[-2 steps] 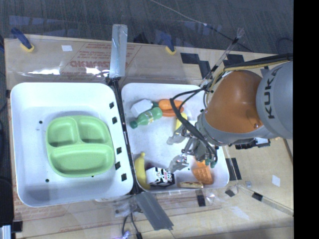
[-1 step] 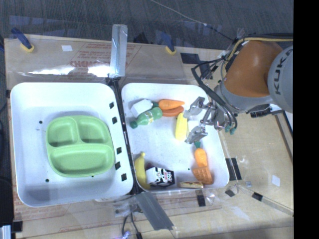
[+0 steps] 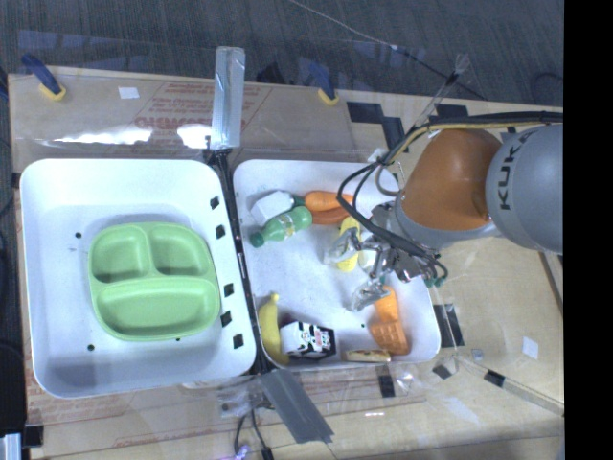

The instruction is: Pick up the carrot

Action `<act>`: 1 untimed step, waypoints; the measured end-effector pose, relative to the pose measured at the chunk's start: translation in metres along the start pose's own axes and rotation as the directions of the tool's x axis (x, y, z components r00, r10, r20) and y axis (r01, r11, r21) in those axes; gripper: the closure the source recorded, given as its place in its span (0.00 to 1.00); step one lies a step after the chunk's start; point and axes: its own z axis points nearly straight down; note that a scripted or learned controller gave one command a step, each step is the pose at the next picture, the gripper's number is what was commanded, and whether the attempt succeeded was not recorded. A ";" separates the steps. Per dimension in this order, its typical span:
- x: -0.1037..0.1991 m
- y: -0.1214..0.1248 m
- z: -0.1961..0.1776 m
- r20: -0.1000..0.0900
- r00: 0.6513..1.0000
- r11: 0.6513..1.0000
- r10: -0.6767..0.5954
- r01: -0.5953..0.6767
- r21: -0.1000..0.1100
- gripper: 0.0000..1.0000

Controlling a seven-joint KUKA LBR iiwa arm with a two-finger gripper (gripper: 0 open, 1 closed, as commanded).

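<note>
Claw [image 3: 375, 274] of the grey arm hangs low over the right white bin [image 3: 316, 175], toward its right wall, with black cables looping around it; whether it is released or clenched cannot be told from this slanted view, and nothing can be made out between its tips.

Along the near edge of that bin lie a flat tan piece of toy bread [image 3: 369, 356], a small black-and-white carton [image 3: 308, 339] and, in the near left corner, a curved yellow plastic banana [image 3: 269, 328]. Just above the bread, by the near right corner, sits an orange wedge-shaped toy [image 3: 389, 323], just beside the claw. A pale yellow item [image 3: 347, 249] rests near the middle, partly behind the cables.

Toward the far edge lie a green plastic bottle [image 3: 283, 225], tilted, a small white block [image 3: 270, 203] touching it, and the orange toy carrot [image 3: 328, 203], lying on its side just beside the bottle's top, apart from the claw.

In the left white bin [image 3: 57, 185] a light green divided plastic plate [image 3: 151, 280] sits centred.
</note>
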 end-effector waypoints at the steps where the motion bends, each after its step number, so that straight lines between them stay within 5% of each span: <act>1: 0.028 0.008 0.000 -0.001 0.874 0.874 -0.485 0.485 -0.001 0.00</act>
